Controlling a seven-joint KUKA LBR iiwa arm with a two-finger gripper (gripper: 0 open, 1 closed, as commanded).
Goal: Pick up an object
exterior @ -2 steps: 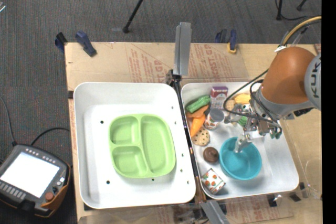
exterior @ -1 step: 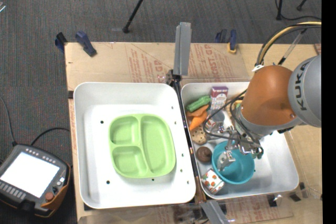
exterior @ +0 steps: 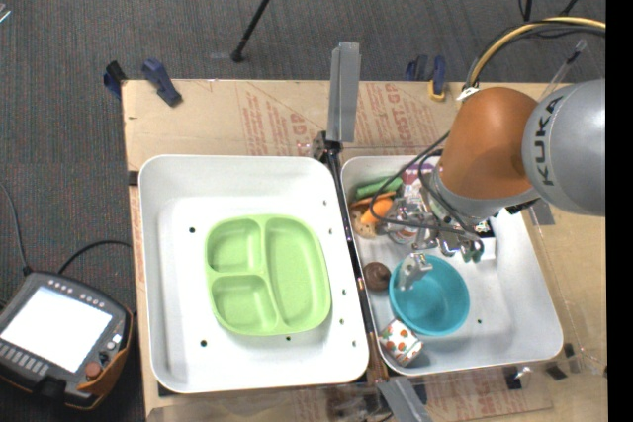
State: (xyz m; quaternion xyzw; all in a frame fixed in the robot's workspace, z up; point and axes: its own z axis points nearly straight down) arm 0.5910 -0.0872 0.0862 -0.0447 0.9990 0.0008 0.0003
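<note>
The task names no particular object, so the candidates are the small things in the right bin (exterior: 539, 296): the teal bowl (exterior: 431, 299) lies directly under the claw (exterior: 414, 268), the brown ball (exterior: 377, 276) is just to the left of the claw, beside the bowl, the orange piece (exterior: 379, 209) and the green stick (exterior: 378, 185) are behind it and to the left, and the white dotted cup (exterior: 402, 342) is in front of it, near the bin's front edge. The claw hangs low over the far rim of the bowl; whether it is open or closed I cannot tell, and nothing is visibly held. I judge this is the reaching step, before any grasp. The next move probably calls for choosing one target, perhaps the bowl's rim, and going down straight, because the things stand close together. Far to the left of the claw, the left bin (exterior: 158, 212) carries a green divided plate (exterior: 267, 274)
</note>
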